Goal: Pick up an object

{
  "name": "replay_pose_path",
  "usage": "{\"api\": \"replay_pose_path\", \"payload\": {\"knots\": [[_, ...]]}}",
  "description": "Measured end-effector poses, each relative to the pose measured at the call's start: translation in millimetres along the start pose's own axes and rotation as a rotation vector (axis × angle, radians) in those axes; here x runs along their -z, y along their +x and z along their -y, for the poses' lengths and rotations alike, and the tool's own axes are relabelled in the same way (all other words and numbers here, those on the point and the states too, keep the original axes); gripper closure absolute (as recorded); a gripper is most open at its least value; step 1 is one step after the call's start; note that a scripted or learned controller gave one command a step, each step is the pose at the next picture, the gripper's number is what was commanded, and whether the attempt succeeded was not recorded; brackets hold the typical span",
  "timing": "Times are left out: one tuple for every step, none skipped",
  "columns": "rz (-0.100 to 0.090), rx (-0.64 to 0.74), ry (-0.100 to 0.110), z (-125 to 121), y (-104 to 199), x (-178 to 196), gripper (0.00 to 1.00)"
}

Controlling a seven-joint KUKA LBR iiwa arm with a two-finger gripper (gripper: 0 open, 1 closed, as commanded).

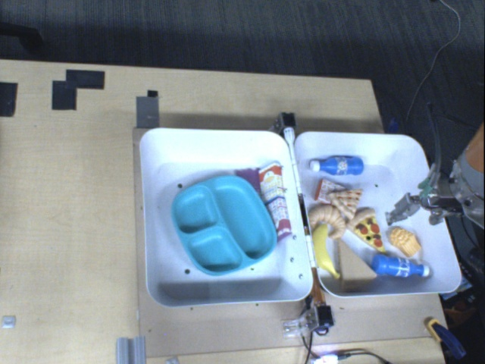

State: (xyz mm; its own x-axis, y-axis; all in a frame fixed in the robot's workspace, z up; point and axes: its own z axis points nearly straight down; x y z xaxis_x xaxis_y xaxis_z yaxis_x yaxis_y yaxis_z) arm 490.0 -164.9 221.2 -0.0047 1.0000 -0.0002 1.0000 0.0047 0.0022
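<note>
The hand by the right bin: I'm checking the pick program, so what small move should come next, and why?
Probably a short move left and down toward the pastry. The hand sits over the right bin near its right wall with nothing between its fingers, and the pastry lies just below it in the view, a little apart from the pizza slice and the lower blue bottle.
</note>
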Motion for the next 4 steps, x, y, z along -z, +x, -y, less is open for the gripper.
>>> {"api": "replay_pose_path", "payload": {"knots": [[0.000,0.000,-0.002,-29,37,-131,0.00],[0.000,0.000,-0.005,-30,37,-120,1.00],[-0.002,0.001,-0.001,-35,147,-36,1.00],[-0.001,0.000,-0.001,-35,146,-36,0.00]]}}
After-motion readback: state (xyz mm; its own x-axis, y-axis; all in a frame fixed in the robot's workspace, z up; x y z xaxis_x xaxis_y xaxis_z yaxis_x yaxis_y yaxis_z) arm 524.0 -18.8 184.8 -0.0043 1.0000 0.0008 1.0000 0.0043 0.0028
